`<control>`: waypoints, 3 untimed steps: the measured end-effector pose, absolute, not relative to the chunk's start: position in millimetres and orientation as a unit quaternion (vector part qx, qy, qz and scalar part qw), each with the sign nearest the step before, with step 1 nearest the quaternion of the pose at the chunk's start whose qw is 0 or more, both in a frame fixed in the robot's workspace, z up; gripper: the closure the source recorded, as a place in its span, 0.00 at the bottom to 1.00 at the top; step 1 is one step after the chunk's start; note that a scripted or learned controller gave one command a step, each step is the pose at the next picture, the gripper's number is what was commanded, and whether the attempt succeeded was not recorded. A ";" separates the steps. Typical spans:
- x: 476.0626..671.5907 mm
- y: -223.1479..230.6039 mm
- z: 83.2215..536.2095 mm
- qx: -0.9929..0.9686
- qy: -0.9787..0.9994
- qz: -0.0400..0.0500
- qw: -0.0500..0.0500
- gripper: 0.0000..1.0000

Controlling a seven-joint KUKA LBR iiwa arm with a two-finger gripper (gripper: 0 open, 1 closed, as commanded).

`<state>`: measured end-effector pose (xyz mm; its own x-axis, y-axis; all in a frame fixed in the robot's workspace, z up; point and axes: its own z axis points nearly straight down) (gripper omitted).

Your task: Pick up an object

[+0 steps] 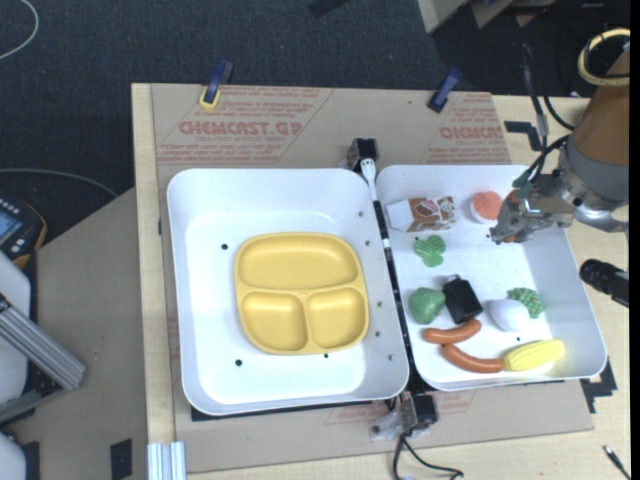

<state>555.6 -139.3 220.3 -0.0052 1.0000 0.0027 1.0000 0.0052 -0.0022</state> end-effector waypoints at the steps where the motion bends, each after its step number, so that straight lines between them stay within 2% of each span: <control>1: 561.9 -93.6 229.0 -0.705 -0.709 -0.001 0.000 1.00; 2: 564.2 -33.3 220.8 -0.705 -0.709 0.000 0.002 1.00; 3: 575.6 -36.4 215.2 -0.706 -0.708 0.000 -0.001 1.00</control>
